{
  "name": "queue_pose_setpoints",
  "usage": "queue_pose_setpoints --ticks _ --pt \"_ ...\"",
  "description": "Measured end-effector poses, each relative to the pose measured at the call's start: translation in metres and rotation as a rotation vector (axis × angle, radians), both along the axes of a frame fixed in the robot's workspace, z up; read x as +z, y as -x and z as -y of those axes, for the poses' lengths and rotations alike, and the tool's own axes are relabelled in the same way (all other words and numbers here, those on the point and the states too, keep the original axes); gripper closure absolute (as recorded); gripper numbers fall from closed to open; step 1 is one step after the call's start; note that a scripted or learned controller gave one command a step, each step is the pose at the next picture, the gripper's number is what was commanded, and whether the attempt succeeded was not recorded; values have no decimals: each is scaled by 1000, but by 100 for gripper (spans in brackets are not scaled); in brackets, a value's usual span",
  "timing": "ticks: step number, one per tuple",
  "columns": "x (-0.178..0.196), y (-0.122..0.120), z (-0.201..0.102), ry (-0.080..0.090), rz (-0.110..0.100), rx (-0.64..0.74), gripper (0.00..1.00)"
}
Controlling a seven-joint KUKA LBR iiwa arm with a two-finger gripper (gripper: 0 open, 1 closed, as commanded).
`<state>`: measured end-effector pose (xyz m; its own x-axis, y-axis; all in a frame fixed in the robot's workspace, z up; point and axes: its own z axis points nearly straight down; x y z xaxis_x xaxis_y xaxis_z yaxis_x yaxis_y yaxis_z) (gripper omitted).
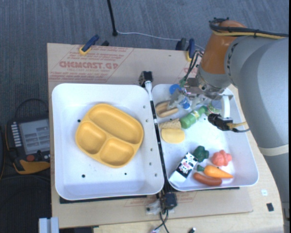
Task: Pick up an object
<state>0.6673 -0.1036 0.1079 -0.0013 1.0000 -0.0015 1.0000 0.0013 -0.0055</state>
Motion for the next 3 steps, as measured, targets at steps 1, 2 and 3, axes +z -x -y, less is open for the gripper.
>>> queue_pose_setpoints --ticks 1,2,3 --pt "-7 -1 -1 2 -1 0 0" --pt "3 -1 -2 0 -4 1 100" --pt "3 -1 -2 1 -3 1 0"
